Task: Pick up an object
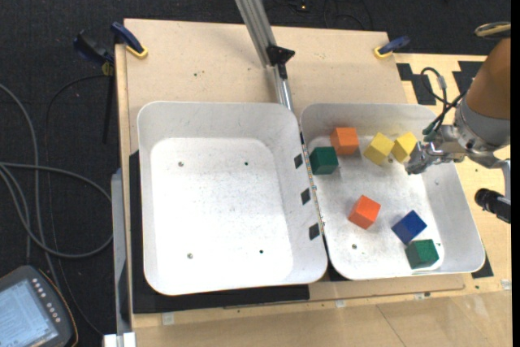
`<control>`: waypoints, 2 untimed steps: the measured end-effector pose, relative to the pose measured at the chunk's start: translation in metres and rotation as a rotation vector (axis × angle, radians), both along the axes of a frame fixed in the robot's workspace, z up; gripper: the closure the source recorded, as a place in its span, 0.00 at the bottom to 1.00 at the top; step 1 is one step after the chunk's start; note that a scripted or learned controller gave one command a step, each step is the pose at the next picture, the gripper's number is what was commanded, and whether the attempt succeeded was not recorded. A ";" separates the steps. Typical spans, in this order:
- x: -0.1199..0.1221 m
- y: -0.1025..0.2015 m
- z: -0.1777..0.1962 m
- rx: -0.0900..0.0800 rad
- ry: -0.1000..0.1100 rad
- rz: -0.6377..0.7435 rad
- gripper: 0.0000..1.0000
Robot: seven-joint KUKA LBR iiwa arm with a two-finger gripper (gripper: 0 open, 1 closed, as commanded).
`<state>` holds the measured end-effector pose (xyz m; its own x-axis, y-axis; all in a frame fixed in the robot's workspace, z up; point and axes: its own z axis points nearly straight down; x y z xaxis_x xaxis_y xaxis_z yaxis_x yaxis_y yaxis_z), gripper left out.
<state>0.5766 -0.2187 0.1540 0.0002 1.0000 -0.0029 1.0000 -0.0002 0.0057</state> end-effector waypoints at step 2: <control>0.010 0.001 0.102 0.000 -0.001 0.003 1.00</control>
<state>0.5871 -0.2180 0.2555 -0.0032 1.0000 -0.0029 1.0000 0.0032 0.0064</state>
